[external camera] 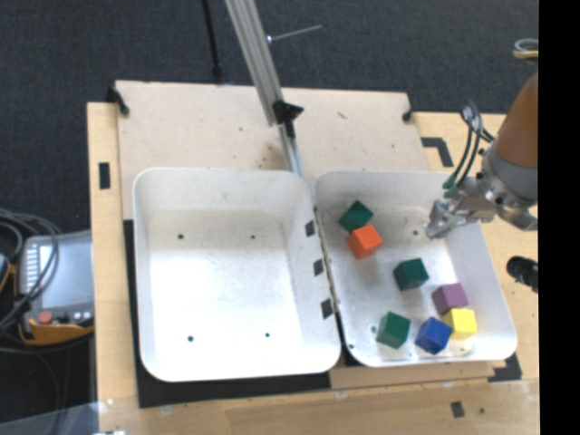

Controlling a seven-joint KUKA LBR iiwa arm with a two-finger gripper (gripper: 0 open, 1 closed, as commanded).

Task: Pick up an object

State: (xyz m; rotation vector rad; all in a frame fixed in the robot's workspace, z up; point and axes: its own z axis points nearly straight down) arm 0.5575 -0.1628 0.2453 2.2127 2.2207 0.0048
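Hovering over the right bin [494, 284], the gripper [438, 220] carries nothing, and whether it is apart or together I cannot tell. Nearest it, well left, an orange cube [365, 239] touches a green cube [356, 216].

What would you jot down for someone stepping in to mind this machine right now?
Gripper: over the right bin's upper right part, holding nothing that I can see.
Blocks, all in the right bin: green block touching orange block; another green mid-bin; purple, yellow, blue and a third green near the front.
Done: nothing lifted.
Left: grasp and lift one block.
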